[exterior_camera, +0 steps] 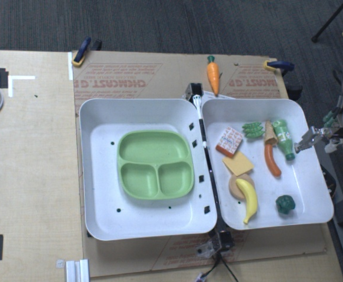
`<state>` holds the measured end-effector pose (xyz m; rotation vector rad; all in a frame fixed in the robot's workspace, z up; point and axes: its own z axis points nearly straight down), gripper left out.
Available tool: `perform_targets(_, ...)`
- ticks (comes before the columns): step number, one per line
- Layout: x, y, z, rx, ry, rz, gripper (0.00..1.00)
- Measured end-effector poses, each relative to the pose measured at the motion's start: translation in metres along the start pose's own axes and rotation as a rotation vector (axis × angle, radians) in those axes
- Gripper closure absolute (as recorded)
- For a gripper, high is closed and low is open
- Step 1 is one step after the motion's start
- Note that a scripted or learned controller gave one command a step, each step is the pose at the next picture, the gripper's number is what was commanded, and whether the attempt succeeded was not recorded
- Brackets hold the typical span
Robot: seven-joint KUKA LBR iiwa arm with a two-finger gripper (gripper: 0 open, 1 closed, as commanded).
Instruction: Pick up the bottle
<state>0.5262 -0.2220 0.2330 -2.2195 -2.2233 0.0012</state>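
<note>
Two white bins are sitting side by side on the bench, left bin and right bin. The green bottle is lying in the right bin, up toward its 2 o'clock corner, slanted with the cap end pointing down toward 5 o'clock. It is touching or just beside the tan block at its 9 o'clock side, and the orange sausage is lying just at the bottle's 7 o'clock. The gripper is reaching in from 3 o'clock, sitting over the right bin's right rim, tip close to the bottle's cap end but apart from it as far as the view is showing; nothing is sitting between its fingers, and how wide they are standing I cannot tell, too small and blurred. Other stuff in the right bin: green beans at 12 o'clock, a red-and-white box toward 10 o'clock, a yellow cheese wedge near centre, a banana at 7 o'clock overlapping a tan round thing, and a dark green broccoli at 5 o'clock. The left bin is holding a green divided plate, three compartments. A carrot is lying on the cardboard past the bins at 12 o'clock.
</note>
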Motion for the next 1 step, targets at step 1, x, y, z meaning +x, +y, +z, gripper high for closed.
perform_targets(1,-0.0002,0.0006,-0.0096,-0.001,-0.001,-0.003,1.00)
